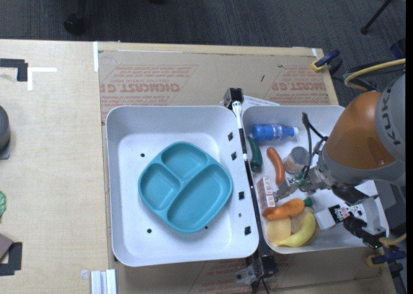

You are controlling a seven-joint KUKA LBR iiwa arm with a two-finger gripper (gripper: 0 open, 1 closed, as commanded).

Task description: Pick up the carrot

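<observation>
The carrot is orange with a small green top at its right end. It lies across the front half of the right bin, resting against a banana and a pale yellow piece. My gripper reaches in from the right and sits low over the bin. Its tip is just behind the carrot, close to it or touching it. Nothing shows clearly held in it. The orange-banded wrist covers the bin's right part.
Also in the right bin are a blue bottle, a dark green vegetable, a red-orange sausage, a grey can and a snack packet. The left bin holds a teal divided plate. A clip divider separates the bins.
</observation>
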